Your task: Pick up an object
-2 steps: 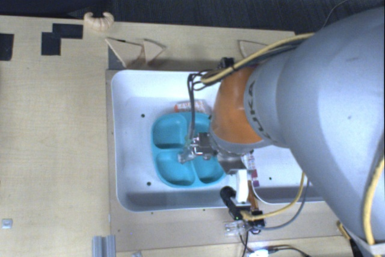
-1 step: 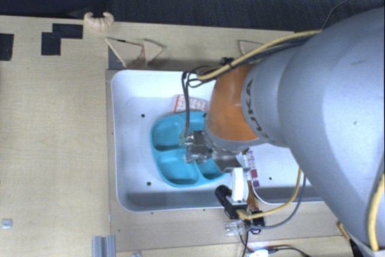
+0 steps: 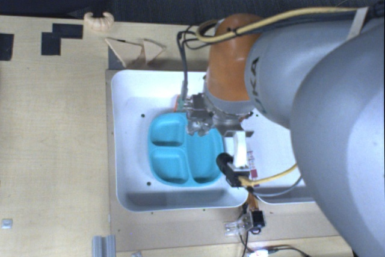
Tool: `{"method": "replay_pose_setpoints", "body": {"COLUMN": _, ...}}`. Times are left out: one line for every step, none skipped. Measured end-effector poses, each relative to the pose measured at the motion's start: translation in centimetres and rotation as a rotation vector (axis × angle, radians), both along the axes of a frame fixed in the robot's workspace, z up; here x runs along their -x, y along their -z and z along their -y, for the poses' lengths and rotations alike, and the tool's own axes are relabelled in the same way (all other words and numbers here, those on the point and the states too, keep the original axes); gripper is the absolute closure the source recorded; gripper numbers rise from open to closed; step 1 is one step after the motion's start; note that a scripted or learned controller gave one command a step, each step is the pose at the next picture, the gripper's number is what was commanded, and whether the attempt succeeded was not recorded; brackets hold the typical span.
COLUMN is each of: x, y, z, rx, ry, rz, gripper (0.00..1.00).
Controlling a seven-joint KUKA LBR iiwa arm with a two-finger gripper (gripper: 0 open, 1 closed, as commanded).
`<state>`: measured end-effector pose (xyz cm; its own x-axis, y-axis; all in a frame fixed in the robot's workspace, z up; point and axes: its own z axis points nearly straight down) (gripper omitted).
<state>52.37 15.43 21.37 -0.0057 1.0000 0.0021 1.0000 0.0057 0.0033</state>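
Blue divided tray sits just under the gripper, near the middle of the left white bin. Gripper is low over the tray's upper right rim; can't tell contact. Tray looks like light, stiff, smooth plastic, likely slippery. Best bet is pinching a rim edge or a divider wall. Arm covers the right side. Bench lies around the bin.

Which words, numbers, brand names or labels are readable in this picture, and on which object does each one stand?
No text reads clearly.
Dark lettering on the grey arm, beside the orange band: partly hidden, not readable.
White label with red marks below the wrist: too small and blurred.
The blue tray and white bin carry no text.
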Motion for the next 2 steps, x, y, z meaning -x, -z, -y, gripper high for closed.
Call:
{"method": "replay_pose_setpoints", "body": {"x": -5.9, "y": -7.1, "z": -0.5, "rx": 0.001, "ry": -0.001, "rz": 0.001, "gripper": 1.00}}
{"method": "replay_pose_setpoints", "body": {"x": -5.0, "y": 2.5, "z": -4.9, "rx": 0.002, "ry": -0.002, "rz": -0.005, "gripper": 1.00}}
